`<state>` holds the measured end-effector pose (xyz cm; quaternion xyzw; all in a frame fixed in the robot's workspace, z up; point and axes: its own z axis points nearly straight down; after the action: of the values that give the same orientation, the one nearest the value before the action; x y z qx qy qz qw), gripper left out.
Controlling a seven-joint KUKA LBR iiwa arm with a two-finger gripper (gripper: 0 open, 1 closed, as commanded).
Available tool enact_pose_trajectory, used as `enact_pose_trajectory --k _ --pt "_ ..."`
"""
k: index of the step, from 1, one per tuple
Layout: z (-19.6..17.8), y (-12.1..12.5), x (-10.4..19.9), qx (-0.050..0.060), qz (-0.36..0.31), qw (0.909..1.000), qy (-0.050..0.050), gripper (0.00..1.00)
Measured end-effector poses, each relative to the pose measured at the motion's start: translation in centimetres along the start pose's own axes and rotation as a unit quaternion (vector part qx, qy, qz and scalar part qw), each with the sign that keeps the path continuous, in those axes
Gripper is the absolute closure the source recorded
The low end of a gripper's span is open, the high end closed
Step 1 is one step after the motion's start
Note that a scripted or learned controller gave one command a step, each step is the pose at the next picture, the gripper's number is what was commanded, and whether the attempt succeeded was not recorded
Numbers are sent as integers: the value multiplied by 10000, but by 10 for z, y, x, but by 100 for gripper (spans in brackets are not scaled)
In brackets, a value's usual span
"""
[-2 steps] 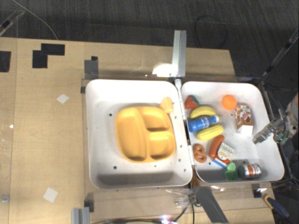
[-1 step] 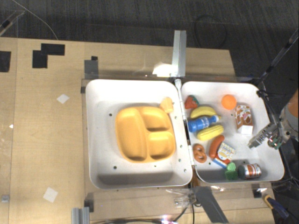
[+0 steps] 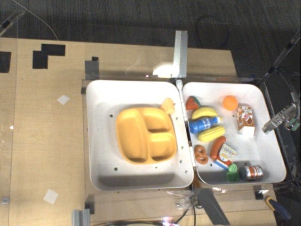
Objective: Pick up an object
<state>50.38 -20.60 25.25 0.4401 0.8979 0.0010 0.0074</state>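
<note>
The right bin (image 3: 265, 147) holds several toy items. Among them are a strawberry (image 3: 192, 102), a yellow banana (image 3: 205, 112), a blue bottle (image 3: 204, 124), a yellow corn piece (image 3: 211, 133), an orange ball (image 3: 230, 102), a brown-and-white carton (image 3: 245, 119), a pretzel (image 3: 200, 154), a red sausage (image 3: 217, 147), a green piece (image 3: 233, 172) and a small can (image 3: 252, 172). My gripper (image 3: 281, 119) reaches in at the bin's right rim, beside the carton and apart from it. Nothing shows in its grasp.
The left bin (image 3: 101, 126) holds a yellow divided tray (image 3: 145, 134) and a small pale yellow item (image 3: 168, 105) near the divider. A metal post (image 3: 180, 53) stands behind the two bins. The wooden bench (image 3: 42, 140) stretches to the left.
</note>
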Motion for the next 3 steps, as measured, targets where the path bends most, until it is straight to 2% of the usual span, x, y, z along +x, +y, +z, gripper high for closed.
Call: enact_pose_trajectory --k 1,2,3 --pt "71 -13 11 33 -127 9999 54 100" --pt "69 -12 10 20 -129 9999 33 0" --pt "163 -11 9 -4 148 9999 -8 0"
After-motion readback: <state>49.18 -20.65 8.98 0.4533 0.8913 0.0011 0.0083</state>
